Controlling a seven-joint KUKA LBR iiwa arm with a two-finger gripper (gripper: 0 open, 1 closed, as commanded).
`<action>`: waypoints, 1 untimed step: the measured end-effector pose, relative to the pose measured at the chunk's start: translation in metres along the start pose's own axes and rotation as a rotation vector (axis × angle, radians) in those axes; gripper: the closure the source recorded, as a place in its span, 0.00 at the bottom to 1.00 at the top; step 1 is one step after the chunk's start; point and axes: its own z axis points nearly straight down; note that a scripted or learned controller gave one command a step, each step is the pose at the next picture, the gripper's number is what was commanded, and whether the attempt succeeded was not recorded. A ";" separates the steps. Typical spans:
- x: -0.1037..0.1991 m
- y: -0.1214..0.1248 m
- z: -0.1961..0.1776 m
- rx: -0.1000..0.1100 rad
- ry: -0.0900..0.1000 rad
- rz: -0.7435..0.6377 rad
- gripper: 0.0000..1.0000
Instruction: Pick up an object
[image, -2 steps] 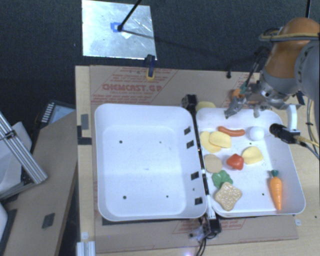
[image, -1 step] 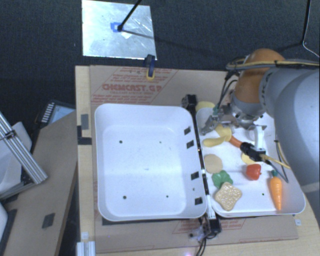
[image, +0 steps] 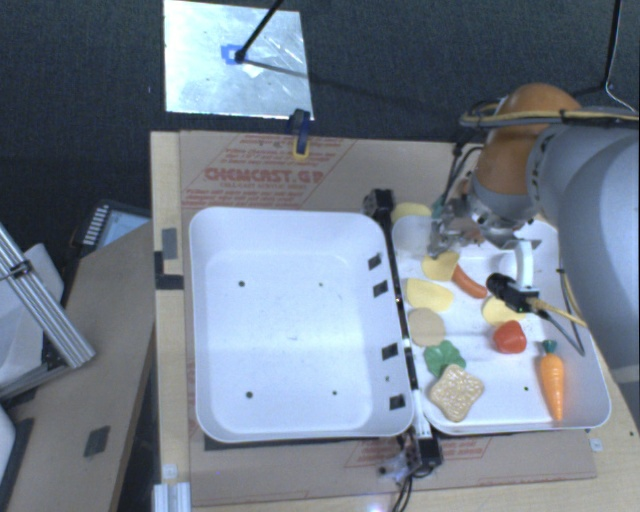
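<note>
A bench topped with printed brown cardboard (image: 270, 170) stands against dark cloth (image: 80, 100). A shiny foil sheet (image: 237, 58) lies on the cloth, well beyond the right bin's far left corner.

Two shallow white bins with smooth walls and rounded corners sit side by side on the cardboard. Black clips (image: 380, 262) run along their shared edge. The left bin (image: 290, 330) touches the right bin (image: 585, 405) and shows a plain floor with a few small dark holes.

The grey arm (image: 590, 170), with its orange band (image: 530, 110), reaches in over the right bin's far right corner. The gripper (image: 447, 238) hangs at the bin's far left, just above a yellow piece (image: 440, 267). Whether it is open or closed cannot be told.

All the toy foods lie in the right bin and look smooth and moulded.
- **Left side, far to near:** a yellow lump (image: 412, 212), a yellow slice (image: 428, 294), a tan disc (image: 427, 326), a green leaf (image: 443, 356) and a gridded waffle (image: 456, 391).
- **Beside the yellow piece:** a red sausage (image: 468, 282) lies just to its right.
- **Right of centre:** a round tomato (image: 509, 337).
- **Near the right wall:** a carrot (image: 551, 375), with its tip towards the near rim.

Bare floor shows along the near rim, between the waffle and the carrot.
</note>
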 end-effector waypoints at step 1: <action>-0.005 0.002 -0.197 -0.011 -0.003 0.002 1.00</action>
